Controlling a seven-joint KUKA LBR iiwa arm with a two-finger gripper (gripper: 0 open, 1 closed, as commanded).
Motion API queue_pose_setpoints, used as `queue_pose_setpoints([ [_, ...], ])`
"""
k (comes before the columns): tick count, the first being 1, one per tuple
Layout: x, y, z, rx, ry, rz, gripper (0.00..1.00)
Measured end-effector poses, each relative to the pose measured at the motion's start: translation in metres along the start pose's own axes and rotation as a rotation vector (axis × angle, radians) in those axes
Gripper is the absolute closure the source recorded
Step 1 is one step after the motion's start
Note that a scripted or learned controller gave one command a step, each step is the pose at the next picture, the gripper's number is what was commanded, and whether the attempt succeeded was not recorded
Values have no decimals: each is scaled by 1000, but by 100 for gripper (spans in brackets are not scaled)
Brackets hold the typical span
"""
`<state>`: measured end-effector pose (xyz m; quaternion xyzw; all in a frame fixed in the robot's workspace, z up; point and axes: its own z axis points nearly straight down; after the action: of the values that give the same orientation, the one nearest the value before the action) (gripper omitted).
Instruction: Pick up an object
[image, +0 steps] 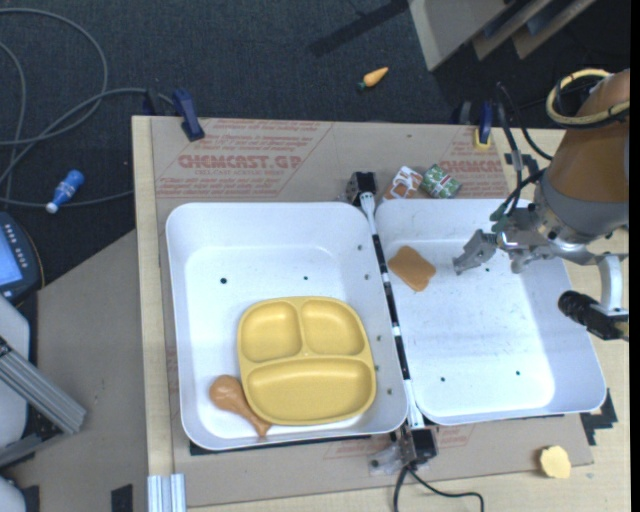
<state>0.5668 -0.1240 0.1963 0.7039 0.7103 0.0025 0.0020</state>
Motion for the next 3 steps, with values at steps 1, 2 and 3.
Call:
queue_pose_setpoints([
  [1, 33, 39, 66, 7, 0, 4, 0],
  [2, 30, 53, 115, 8, -1, 7, 0],
  [3, 30, 55, 100, 1, -1, 6, 100],
])
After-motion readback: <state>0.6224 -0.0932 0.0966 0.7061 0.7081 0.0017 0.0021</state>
